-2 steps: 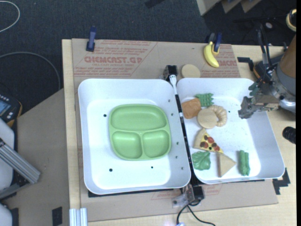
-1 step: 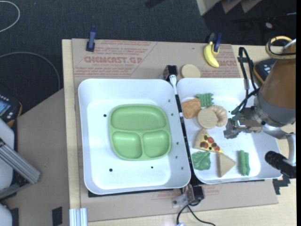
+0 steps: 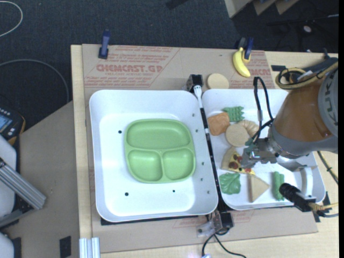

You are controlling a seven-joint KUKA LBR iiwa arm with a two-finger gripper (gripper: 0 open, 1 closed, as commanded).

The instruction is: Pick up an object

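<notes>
Gripper (image 3: 248,157) low in the right bin (image 3: 317,183), over the toy food.
It hung above the pizza slice (image 3: 232,160) at the middle right of the frame; whether it was open or closed was unclear.

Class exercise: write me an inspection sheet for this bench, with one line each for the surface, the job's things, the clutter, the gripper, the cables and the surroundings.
Surface: bench topped with printed cardboard, bearing two white bins side by side.
Job's things: right bin holds toy food, including a pizza slice, green leaf, round cracker and bread piece.
Clutter: green divided plate in the left bin; banana and a tan disc on the bench.
Gripper: gripper low over the pizza slice; grasp not discernible.
Cables: black cable along the arm.
Surroundings: dark carpet.
</notes>
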